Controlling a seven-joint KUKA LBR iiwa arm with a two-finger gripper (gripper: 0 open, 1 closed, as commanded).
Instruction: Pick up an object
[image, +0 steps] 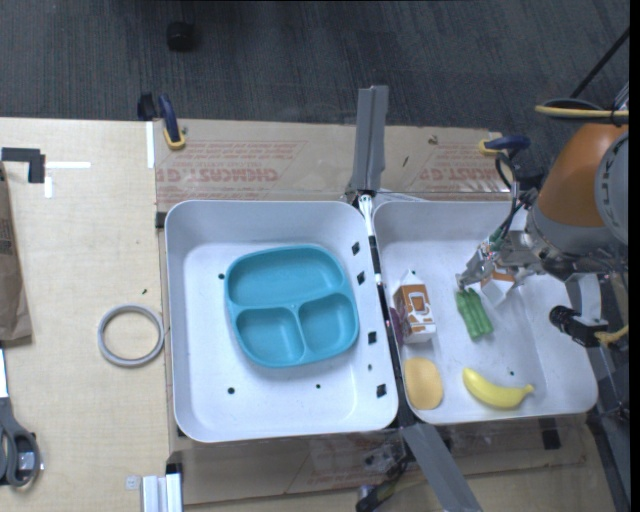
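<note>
A banana (497, 389) lies lowest; the fingers (487, 268) above a green object (474, 314) are too blurred to tell.

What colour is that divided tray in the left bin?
Light blue, a turquoise shade. The divided tray shows plainly in the camera view.

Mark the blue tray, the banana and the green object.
blue tray (262, 282): camera view, floor of its long upper compartment.
banana (494, 390): camera view, mid-body.
green object (473, 314): camera view, its middle.
</note>
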